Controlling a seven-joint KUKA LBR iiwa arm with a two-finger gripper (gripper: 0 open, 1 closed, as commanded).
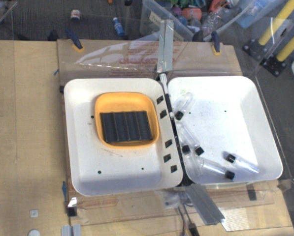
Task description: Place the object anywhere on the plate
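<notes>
- Two shallow white bins sit side by side on a pale wooden bench (23, 132), seen from above at a slant.
- One bin, the left bin (78, 132), holds an orange plate (124, 98) with rounded corners, set a little toward the bin's far side.
- One dark ribbed block (126, 127), rectangular with lengthwise grooves, lies flat on the plate. It rests fully inside the plate's raised rim and covers most of its floor.
- Elsewhere the left bin's white floor shows a few small dark specks.
- Several clear plastic tubes with black caps lie in the right bin (245, 112). One tube (182, 104) lies near the bin's inner wall toward the far end; another tube (243, 163) and a third tube (213, 168) lie close together near the front edge.
- A row of small black squares (164, 114) runs along the seam where the two bins meet.
- A grey metal strip (165, 48) stands at the far end of that seam.
- Two blue clamps, one clamp (77, 43) at the left and one clamp (215, 45) at the right, grip the back edge of the bench.
- Beyond the bench, a clear storage tub (196, 4) is heaped with colourful toys, and yellow bars (284, 18) lean at the upper right.
</notes>
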